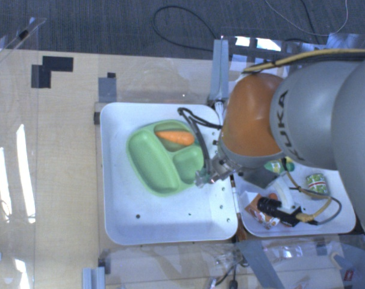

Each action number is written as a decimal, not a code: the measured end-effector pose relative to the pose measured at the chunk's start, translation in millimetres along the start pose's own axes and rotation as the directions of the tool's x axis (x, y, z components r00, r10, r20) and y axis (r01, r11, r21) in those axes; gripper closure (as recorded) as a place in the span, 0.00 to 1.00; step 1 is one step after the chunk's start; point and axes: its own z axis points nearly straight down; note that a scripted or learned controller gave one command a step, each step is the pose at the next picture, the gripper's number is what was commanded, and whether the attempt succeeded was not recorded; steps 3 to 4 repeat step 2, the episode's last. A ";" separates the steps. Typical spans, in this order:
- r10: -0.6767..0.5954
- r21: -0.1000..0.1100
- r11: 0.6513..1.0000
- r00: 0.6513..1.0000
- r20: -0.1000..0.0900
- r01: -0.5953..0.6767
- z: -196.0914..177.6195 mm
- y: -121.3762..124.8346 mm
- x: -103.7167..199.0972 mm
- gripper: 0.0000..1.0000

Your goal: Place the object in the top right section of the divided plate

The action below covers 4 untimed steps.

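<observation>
Arm (327, 113) overhead; tool (208, 175) at plate (152, 161) rim, opening cannot be told; withdrawal may snag rim, spilling carrot (175, 138).

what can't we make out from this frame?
- Right bin: in the camera view the arm covers most of it, so whatever lies beneath is hidden.
- Green-and-white packet in that bin: too small and partly covered to identify.
- Gripper: tucked under the wrist at the green plate's right edge and blurred, so its state is unclear.
- Orange object in the plate: too small to name exactly.
</observation>
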 end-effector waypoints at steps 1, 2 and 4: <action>-0.245 -0.006 0.969 0.969 0.005 0.245 -33.7 -10.5 -9.9 1.00; -0.122 -0.003 0.993 0.993 0.003 0.122 -10.8 16.9 -48.4 1.00; -0.122 -0.003 0.993 0.993 0.003 0.122 -10.8 16.9 -48.4 1.00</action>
